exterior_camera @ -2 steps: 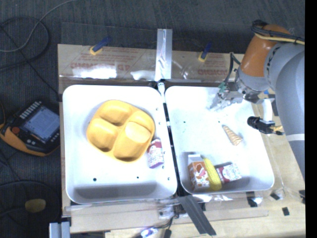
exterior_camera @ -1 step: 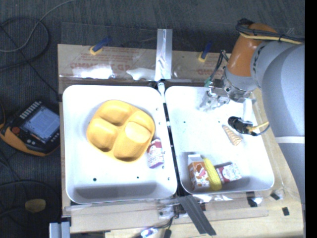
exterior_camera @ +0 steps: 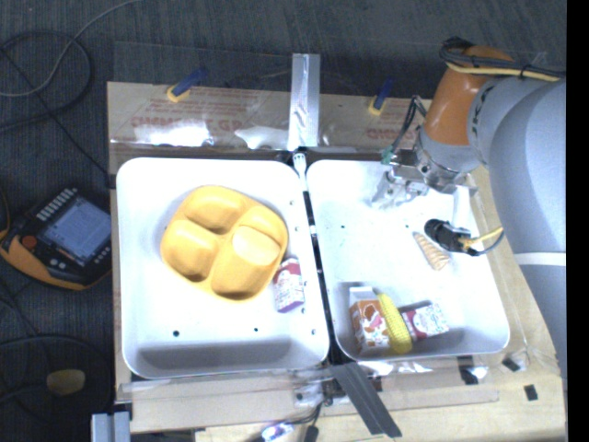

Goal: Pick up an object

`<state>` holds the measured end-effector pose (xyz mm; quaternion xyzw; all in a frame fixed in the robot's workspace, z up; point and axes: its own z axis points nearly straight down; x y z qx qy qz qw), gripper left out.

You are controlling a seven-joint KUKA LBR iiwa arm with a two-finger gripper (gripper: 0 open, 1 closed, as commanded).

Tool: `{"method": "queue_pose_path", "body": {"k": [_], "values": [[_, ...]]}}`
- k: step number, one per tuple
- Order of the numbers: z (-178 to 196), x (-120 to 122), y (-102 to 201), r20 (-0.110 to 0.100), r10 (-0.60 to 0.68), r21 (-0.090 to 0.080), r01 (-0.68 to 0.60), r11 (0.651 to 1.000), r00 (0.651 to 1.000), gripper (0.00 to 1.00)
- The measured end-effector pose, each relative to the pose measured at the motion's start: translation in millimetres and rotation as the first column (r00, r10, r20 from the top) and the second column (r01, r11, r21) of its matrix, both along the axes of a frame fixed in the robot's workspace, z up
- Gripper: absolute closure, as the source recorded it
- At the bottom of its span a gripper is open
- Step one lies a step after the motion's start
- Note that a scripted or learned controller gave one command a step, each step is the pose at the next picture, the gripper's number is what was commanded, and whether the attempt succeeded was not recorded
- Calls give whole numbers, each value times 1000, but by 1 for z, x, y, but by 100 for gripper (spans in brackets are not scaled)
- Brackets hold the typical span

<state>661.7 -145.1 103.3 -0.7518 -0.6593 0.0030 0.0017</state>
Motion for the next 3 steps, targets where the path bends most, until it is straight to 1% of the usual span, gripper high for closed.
{"method": "queue_pose_path", "body": {"k": [1, 2, 3], "values": [[106, -41, -11, 3, 200, 0, -200, 980, 980, 100], [110, -143, -23, 3, 311, 4, -311, 950, 950, 100], [97, -141, 53, 2, 251, 3, -251, 968, 968, 100]]}}
